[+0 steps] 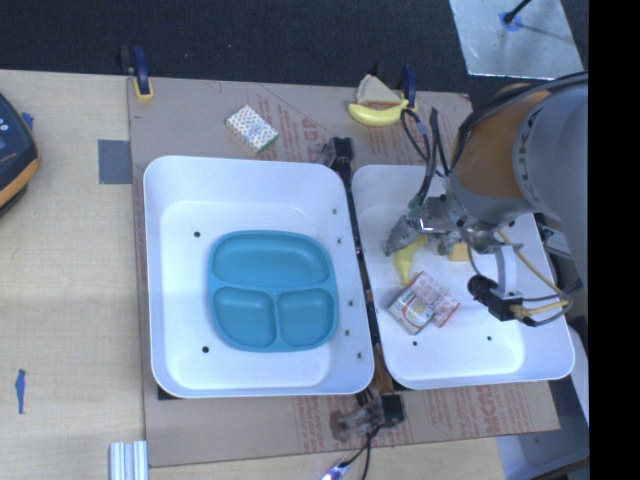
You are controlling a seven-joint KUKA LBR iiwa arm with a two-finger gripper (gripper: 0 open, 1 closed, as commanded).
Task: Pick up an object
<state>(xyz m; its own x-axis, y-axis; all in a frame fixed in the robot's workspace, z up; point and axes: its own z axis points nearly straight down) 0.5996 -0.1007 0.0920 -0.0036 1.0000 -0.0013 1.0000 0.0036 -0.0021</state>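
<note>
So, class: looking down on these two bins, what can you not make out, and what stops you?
- Gripper: the arm's grey body covers it in the camera view, so finger state is unclear.
- Yellow object in the right bin: partly under the gripper, shape unclear.
- Wrapped packet: print too small to read.
- Orange-edged device: cut off by the left edge.

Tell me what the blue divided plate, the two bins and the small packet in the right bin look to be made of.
Blue divided plate: likely moulded plastic, matte, one even colour with rounded compartments.
Left bin and right bin: apparently thin white plastic, smooth with a slight sheen and rounded rims.
Small packet: seemingly printed film or foil wrapper, glossy and crinkled; unclear which.
</note>
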